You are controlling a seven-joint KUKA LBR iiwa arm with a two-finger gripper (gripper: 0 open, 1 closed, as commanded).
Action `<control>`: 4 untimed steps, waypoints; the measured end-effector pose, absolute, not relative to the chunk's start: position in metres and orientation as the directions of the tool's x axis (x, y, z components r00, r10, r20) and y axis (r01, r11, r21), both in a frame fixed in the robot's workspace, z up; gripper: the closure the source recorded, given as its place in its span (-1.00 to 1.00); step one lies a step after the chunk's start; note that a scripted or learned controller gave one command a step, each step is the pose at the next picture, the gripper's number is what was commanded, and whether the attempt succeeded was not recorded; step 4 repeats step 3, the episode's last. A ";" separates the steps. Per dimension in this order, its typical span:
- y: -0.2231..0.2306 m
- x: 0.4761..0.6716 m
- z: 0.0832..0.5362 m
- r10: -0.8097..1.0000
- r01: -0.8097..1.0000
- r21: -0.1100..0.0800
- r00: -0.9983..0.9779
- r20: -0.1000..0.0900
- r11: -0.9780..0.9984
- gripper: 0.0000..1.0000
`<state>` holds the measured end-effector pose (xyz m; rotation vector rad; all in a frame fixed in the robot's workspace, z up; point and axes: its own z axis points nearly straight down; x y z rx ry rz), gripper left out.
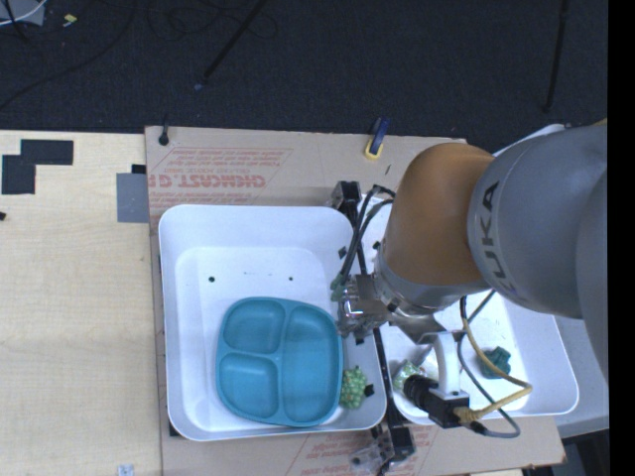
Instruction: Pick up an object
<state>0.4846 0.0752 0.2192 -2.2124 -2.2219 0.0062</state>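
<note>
Blue plate [280, 361]: we see a light blue plate divided into compartments. It lies flat, open side up, in the near part of the left bin [189, 256].
Green cluster [353, 388]: small and bumpy, just beside the plate's near right corner.
Teal piece [496, 358]: small, in the right bin [556, 375]; we cannot tell its shape.

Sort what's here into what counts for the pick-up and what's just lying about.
For the job:
arm
left bin, with a blue divided plate and a green knobbly bunch in it
right bin, with a small teal thing in it

Lying about:
printed cardboard under the bins
clip on its far edge
grey patch on the bench
</note>
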 end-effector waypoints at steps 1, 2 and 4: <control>0.089 0.468 0.228 1.000 1.000 -0.005 -0.002 0.001 0.002 1.00; 0.101 0.472 0.223 1.000 1.000 -0.005 -0.002 0.000 0.002 1.00; 0.089 0.480 0.237 1.000 1.000 -0.003 0.002 0.000 -0.002 1.00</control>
